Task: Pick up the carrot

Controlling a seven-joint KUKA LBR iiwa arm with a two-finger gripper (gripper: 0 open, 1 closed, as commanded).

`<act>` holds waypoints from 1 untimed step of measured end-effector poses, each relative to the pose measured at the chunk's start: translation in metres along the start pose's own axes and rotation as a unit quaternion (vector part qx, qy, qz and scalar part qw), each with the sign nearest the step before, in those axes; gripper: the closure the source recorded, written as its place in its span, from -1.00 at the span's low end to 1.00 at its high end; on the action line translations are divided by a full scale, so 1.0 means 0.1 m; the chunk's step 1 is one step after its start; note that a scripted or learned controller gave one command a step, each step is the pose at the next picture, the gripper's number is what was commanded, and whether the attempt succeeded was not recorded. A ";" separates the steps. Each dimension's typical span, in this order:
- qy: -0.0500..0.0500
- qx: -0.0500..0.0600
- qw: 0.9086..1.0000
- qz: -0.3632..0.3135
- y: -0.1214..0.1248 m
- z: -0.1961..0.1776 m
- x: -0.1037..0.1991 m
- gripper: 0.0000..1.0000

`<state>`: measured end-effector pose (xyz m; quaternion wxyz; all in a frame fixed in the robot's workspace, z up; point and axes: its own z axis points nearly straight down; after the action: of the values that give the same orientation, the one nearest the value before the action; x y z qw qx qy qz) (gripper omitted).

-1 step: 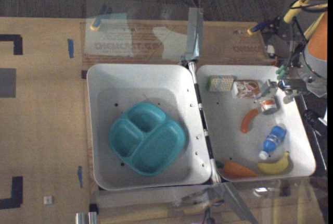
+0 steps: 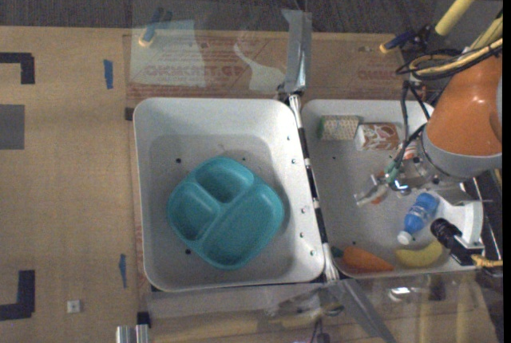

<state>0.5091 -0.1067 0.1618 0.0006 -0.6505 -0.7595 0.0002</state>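
The carrot (image 2: 366, 258) lies in the near left corner of the right bin (image 2: 351, 174), just left of a banana (image 2: 421, 255) and near a blue bottle (image 2: 418, 215). The end effector (image 2: 382, 188) hovers over the middle of that bin, apart from the carrot, its fingers spread and holding nothing. A teal divided plate (image 2: 226, 211) sits in the left bin (image 2: 160, 142) on the table (image 2: 64, 198).

White bins (image 2: 160, 126); teal divided plate (image 2: 226, 211); orange carrot (image 2: 367, 258) with a green tip; yellow banana (image 2: 420, 255); blue bottle (image 2: 420, 214) with a white cap; beige sponge (image 2: 341, 127) with a speckled pattern; red-and-white carton (image 2: 378, 136); grey arm (image 2: 467, 126) with an orange band.
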 end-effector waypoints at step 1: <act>-0.001 -0.005 0.984 -0.179 -0.19 0.73 0.11 -1.00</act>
<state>0.4887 -0.0984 0.0890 -0.0033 -0.5045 -0.8634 -0.0027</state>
